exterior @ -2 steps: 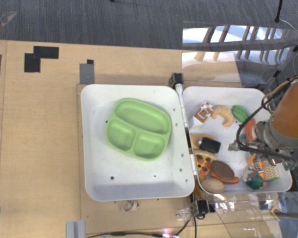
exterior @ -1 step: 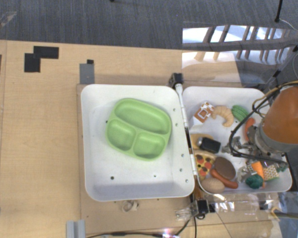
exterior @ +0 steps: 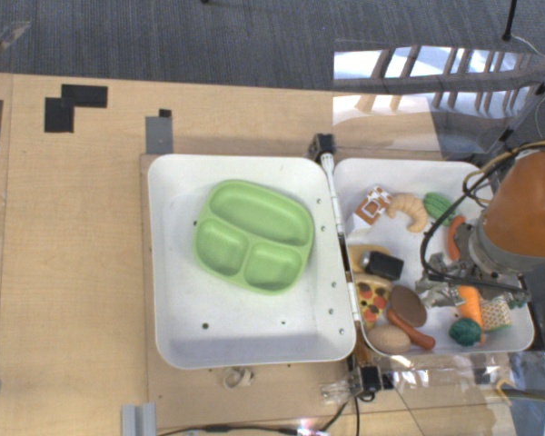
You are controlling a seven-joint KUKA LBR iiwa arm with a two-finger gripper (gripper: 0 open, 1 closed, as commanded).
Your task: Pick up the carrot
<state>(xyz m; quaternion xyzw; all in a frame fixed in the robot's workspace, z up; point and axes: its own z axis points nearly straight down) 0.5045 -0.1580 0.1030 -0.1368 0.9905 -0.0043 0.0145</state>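
No brand, label or writing could be read on anything. Two white bins sat side by side on the bench.

Nearest the camera, along the front edge of the right bin, lay one tan potato-like piece, one brown sausage, one green broccoli piece and one pizza slice. The single carrot lay at about four o'clock in that bin, its orange body just above the broccoli and beside a small netted piece.

The gripper hung right over the carrot's upper end, at the foot of the grey arm with its orange band. I could not tell whether the claw was open or closed, nor whether it gripped the carrot.

Farther in lay one black block, then one croissant, one small red-and-white piece and one green vegetable near twelve o'clock.

In the left bin sat one green divided plate with three compartments, about the bin's middle.
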